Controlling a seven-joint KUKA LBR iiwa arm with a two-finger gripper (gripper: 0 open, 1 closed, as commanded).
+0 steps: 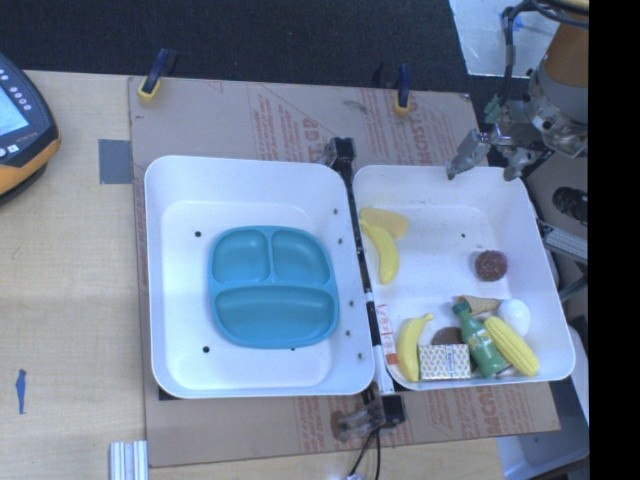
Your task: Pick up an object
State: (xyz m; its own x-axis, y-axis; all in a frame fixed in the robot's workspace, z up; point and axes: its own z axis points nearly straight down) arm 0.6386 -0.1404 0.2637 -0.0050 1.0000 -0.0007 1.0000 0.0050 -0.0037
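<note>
From my seat I see the gripper (489, 158) hanging over the far right corner of the right bin (440, 190), its two fingers spread apart with nothing between them. The arm (565, 63) comes in from the right, its orange band just above the wrist.

The objects sit in that right bin — a banana (383, 251) against the left wall, with a paler yellow piece (387, 222) touching its far end. A small brown round piece (490, 264) lies alone toward the right wall, well apart from the fingers. In the near right part there is a crowded cluster: a second banana (411, 345), a small printed box (444, 361), a green bottle (479, 342), a corn cob (512, 345) and a white egg-like piece (514, 315), all close together or touching.

The left bin (170, 268) holds a blue divided plate (273, 287) lying flat near its middle.
</note>
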